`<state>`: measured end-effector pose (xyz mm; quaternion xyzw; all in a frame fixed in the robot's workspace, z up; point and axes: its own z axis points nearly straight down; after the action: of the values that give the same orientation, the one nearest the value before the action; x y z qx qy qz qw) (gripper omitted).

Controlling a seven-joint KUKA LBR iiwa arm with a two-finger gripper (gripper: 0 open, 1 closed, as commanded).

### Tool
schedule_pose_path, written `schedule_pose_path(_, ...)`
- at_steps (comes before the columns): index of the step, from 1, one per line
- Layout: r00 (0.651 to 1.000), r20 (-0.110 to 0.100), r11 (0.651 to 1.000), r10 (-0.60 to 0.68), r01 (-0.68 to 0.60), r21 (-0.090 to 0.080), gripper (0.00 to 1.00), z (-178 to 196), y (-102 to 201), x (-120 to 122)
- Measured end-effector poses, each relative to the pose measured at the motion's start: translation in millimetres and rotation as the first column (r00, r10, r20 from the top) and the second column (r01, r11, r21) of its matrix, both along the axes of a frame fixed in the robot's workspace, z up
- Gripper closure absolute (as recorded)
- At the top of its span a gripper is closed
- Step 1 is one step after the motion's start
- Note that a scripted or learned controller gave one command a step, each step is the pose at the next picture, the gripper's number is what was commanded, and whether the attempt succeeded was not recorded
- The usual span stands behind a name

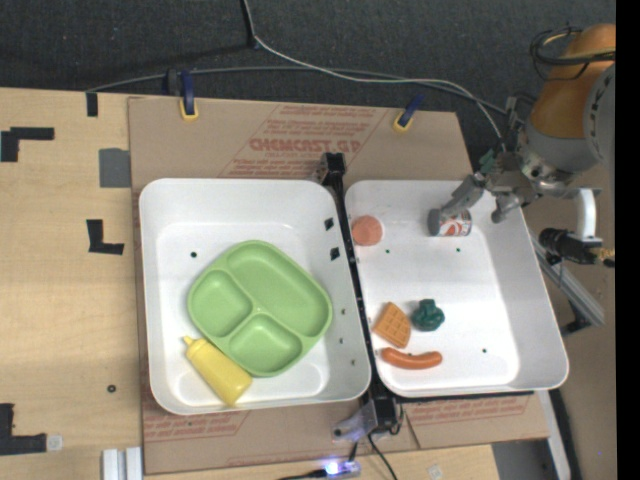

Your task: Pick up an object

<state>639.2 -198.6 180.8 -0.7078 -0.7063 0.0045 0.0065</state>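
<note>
- The left bin [160, 268] holds a divided plate [260, 308], with a squeeze bottle [216, 370] at the plate's near-left edge.
- The right bin [500, 298] holds a round slice [368, 230] far left and a can [452, 222] far right.
- A waffle [393, 324], a broccoli piece [429, 315] and a sausage [410, 360] lie near its front.

Jaws [452, 213] perhaps gripping can [454, 225]
</note>
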Motion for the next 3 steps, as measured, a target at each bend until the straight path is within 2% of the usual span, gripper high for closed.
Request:
schedule_pose_path(1,1.000,0.014,1.000,0.004,-0.004,-0.003,0.00,8.8,0.4,3.6)
schedule_pose_path(3,1.000,0.010,1.000,0.004,-0.004,-0.004,0.00,-78.3,-1.0,5.5)
